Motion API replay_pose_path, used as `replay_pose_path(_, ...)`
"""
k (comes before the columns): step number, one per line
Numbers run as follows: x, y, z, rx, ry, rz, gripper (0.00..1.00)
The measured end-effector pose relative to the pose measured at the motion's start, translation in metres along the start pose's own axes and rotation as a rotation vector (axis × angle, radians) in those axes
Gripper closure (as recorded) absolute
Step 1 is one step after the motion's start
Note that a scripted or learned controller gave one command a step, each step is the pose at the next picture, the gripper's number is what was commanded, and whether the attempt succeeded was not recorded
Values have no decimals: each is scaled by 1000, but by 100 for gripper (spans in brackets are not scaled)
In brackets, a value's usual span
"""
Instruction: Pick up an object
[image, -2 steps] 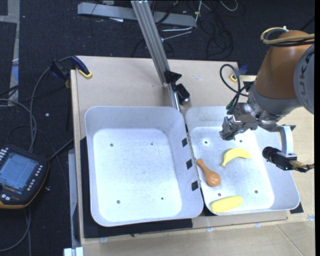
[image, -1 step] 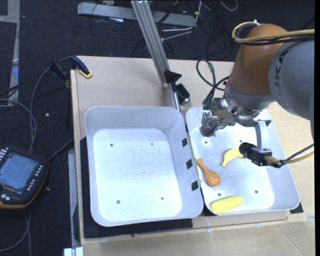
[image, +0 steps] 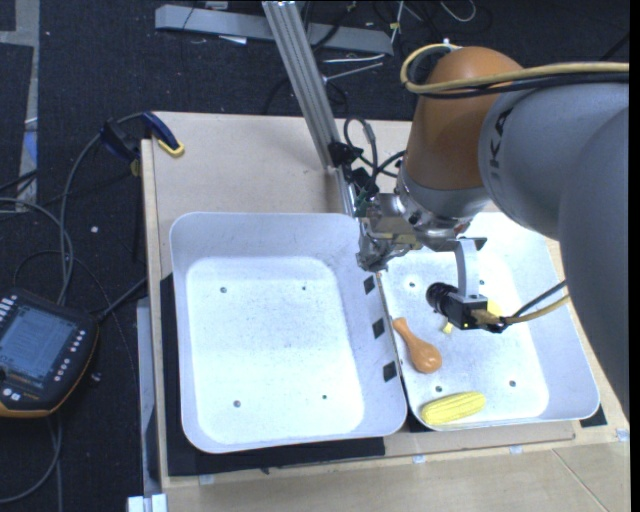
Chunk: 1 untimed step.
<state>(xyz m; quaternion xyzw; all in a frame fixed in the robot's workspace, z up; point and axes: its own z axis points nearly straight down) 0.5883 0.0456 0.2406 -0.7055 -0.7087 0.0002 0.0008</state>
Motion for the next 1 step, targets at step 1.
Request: replay_pose_path(1,44,15,-1,-1,0,1,100)
